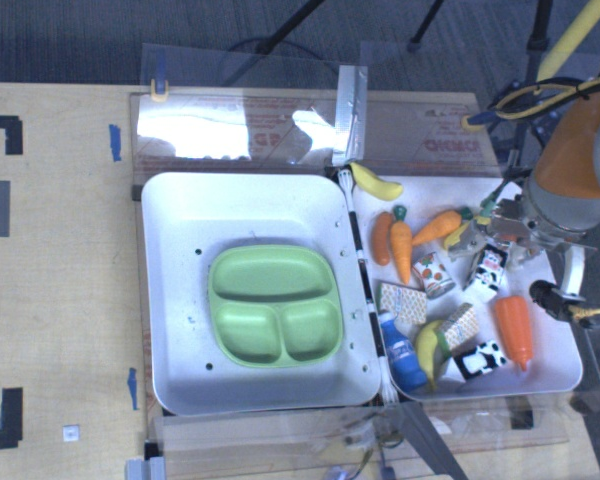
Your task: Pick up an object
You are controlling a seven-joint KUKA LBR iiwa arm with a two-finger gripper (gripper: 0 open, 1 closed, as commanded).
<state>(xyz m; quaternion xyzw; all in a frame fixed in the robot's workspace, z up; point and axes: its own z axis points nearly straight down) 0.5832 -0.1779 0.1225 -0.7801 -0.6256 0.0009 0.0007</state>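
The right bin (560, 373) holds a heap of small toy foods. A yellow banana (375, 182) lies at its far left corner. Three carrots (402, 251) cluster below it, and a larger orange carrot (515, 330) lies near the right wall. A black-and-white box (490, 266) sits in the middle, with a second one (480, 360) near the front. A blue bottle (405, 356) lies along the left wall. My gripper (495, 230) hangs low over the bin's far right part, just above the middle black-and-white box, with nothing visibly held.
The left bin (170, 268) carries a green divided plate (275, 303). Patterned packets (405, 303) and a small carton (435, 273) lie among the toys. The arm's orange band (580, 158) and cables crowd the right bin's far right side.
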